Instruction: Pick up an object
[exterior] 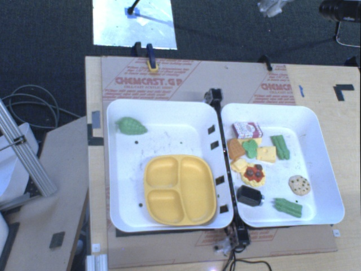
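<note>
The gripper [272,3] hangs high at the top of the camera view, beyond the far edge of the bench and well away from both bins. The right bin [322,151] holds several toy foods: a red-and-white box [247,130], a green pickle [279,146], yellow cheese pieces [267,154], an orange piece [236,149], a small pizza slice [253,174], a cookie [299,185], a black block [249,196] and a green bean pod [288,207]. In the left bin [169,114] lie a yellow divided plate [180,189] and a green leafy piece [131,126].
A black divider with clips [217,145] runs between the bins. A shiny metal sheet [134,16] lies on the dark floor beyond the bench. Cables and a metal frame [25,151] stand at the left.
</note>
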### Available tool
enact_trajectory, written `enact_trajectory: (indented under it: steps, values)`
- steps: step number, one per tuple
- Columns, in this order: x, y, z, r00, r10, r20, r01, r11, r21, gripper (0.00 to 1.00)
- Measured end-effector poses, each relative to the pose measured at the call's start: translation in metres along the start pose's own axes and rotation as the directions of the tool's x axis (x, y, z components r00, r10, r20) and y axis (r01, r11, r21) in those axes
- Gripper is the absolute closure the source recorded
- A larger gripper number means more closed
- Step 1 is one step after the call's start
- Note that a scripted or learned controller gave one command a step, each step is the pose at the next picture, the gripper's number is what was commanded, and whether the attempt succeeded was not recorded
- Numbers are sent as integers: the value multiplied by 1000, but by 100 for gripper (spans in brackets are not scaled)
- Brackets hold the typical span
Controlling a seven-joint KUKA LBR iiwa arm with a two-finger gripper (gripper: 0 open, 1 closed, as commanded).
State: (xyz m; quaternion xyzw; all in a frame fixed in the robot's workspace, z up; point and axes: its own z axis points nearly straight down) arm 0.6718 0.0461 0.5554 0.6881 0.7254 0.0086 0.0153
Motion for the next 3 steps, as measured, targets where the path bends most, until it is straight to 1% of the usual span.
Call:
enact_trajectory:
  steps: [3]
  values:
    - [-1,2,-34,1000,-9,4,9,1000,-10,100]
